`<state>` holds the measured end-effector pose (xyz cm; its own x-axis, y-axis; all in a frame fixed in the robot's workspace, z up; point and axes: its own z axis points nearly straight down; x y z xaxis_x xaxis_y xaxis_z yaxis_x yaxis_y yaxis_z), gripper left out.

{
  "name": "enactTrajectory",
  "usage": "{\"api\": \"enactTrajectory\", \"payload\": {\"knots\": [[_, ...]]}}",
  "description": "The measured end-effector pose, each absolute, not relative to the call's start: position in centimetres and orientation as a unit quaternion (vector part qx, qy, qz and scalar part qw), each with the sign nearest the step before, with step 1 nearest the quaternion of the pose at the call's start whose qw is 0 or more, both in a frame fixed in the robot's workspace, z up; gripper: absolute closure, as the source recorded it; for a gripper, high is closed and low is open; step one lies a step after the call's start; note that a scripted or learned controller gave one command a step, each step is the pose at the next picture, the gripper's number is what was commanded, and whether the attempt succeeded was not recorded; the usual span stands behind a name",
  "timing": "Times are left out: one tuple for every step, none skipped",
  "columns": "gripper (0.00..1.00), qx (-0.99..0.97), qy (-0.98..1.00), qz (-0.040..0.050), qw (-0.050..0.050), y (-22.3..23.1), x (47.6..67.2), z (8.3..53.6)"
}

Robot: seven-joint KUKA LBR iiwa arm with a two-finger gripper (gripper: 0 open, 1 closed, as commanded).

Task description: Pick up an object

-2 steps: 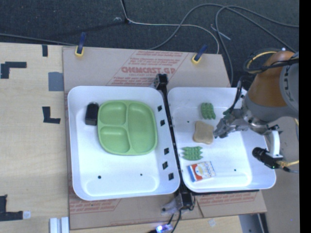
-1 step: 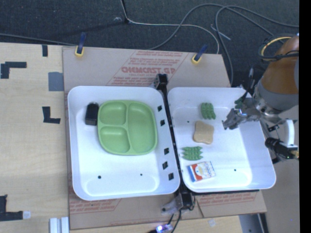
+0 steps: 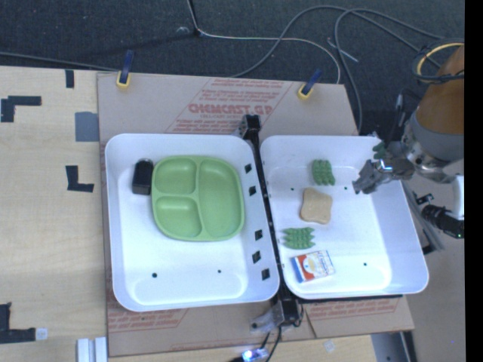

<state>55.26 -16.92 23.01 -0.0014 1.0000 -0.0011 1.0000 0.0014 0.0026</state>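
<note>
The right bin (image 3: 392,240) holds a dark green knobbly piece (image 3: 323,172) near its back, a tan bread-like slice (image 3: 316,206) in the middle, a green pea-pod piece (image 3: 299,237) to its lower left, and a small red, white and blue packet (image 3: 312,265) near the front. My gripper (image 3: 370,179) hangs over the right bin's upper right part, to the right of the dark green piece and apart from it. Nothing shows between its dark fingers.
The left bin (image 3: 128,262) holds a green divided plate (image 3: 198,198) and a small black block (image 3: 142,177) at the plate's left. A black clip divider (image 3: 256,202) runs between the bins. Cables (image 3: 317,21) lie behind the bench.
</note>
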Motion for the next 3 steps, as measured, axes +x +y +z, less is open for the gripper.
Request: {"api": "enactTrajectory", "payload": {"knots": [[1.00,0.705,0.709,0.0003,-0.001,-10.7,55.9,22.3],[1.00,0.704,0.710,0.0003,-0.001,-5.1,56.8,22.7],[1.00,0.705,0.710,0.0003,-0.001,0.3,57.0,23.5]]}}
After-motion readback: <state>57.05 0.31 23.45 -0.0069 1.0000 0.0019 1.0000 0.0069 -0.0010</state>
